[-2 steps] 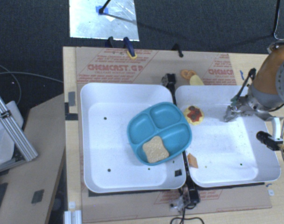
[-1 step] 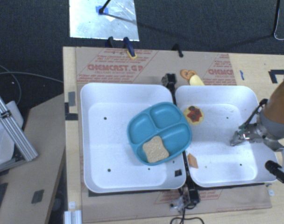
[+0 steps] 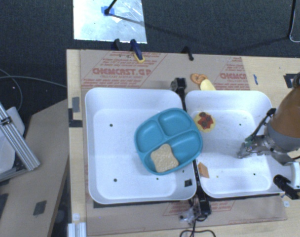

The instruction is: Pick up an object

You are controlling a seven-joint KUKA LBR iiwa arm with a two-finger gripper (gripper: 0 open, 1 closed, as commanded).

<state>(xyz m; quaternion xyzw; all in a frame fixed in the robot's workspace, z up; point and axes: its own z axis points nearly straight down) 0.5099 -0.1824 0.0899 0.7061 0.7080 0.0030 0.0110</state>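
My gripper (image 3: 245,150) hangs low over the right part of the right bin (image 3: 239,184), with the grey and orange arm behind it at the right edge. A small round pizza piece (image 3: 205,121) lies at the right bin's upper left, well to the left of the gripper. A small orange-brown chip (image 3: 203,170) lies near that bin's lower left wall. A blue divided plate (image 3: 182,127) sits tilted across the wall between the bins, with a slice of toast (image 3: 164,158) in its lower compartment. Nothing shows under the gripper but white bin floor.
The left bin (image 3: 110,147) holds most of the blue plate. Behind the bins, on the cardboard, lie a brown pretzel-like piece (image 3: 197,78) and a yellow piece (image 3: 207,85). A blue and yellow clamp (image 3: 136,51) sits at the bench's back edge.
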